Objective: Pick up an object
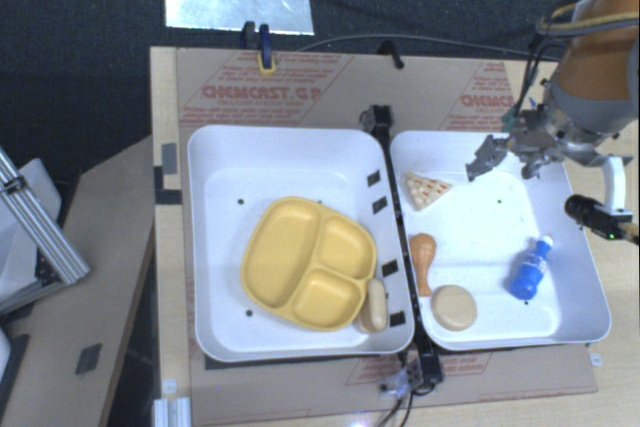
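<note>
Here the gripper hovers beside a seemingly waffled wedge.

A single fixed camera looks down at a slant from above the bench, far enough back to take in both white bins: the left bin at frame centre-left, the right bin at centre-right. The arm enters from the upper right.

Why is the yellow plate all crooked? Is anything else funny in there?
The yellow tray sits turned at a slant in the left bin, not square with its walls. A tan piece lies against its corner. Nothing looks spilled or broken.
</note>
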